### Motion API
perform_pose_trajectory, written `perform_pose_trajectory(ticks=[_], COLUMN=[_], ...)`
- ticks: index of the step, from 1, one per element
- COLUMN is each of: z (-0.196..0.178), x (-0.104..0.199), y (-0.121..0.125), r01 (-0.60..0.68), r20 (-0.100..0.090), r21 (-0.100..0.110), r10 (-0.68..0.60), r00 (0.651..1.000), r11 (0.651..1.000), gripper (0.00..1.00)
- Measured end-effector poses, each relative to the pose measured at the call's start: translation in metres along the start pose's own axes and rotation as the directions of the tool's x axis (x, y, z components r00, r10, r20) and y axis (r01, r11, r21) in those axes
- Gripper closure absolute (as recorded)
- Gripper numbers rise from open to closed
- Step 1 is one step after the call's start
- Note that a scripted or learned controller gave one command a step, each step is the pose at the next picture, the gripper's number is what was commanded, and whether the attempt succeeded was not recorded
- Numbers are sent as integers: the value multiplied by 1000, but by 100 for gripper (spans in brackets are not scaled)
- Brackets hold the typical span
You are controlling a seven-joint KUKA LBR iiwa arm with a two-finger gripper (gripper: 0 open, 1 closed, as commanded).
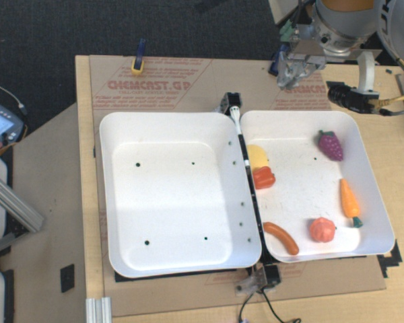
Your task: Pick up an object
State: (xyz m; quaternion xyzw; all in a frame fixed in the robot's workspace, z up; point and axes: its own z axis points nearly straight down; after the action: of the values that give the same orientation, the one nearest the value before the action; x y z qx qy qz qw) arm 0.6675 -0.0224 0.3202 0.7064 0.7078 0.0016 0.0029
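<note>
My gripper hangs above the cardboard behind the right bin, beyond its far rim, with nothing between its fingers. In the right bin lie a purple grape bunch at the far right, a yellow piece and a red pepper against the left wall, an orange carrot along the right side, a pink-red strawberry-like fruit and an orange-red sausage near the front.
The left bin sits beside the right one, joined by a black divider strip. A blue and yellow clamp stands at the cardboard's far left edge. Grey equipment fills the left border.
</note>
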Motion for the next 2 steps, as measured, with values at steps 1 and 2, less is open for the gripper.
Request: perform_pose_trajectory(ticks=[1,2], z=[-198,-219], x=[2,-18], y=[-29,-70], r01=[-1,-4], r20=[0,-1], r21=[-17,-1], r10=[1,4], r00=[1000,1000], r11=[1000,1000], gripper=[100,100])
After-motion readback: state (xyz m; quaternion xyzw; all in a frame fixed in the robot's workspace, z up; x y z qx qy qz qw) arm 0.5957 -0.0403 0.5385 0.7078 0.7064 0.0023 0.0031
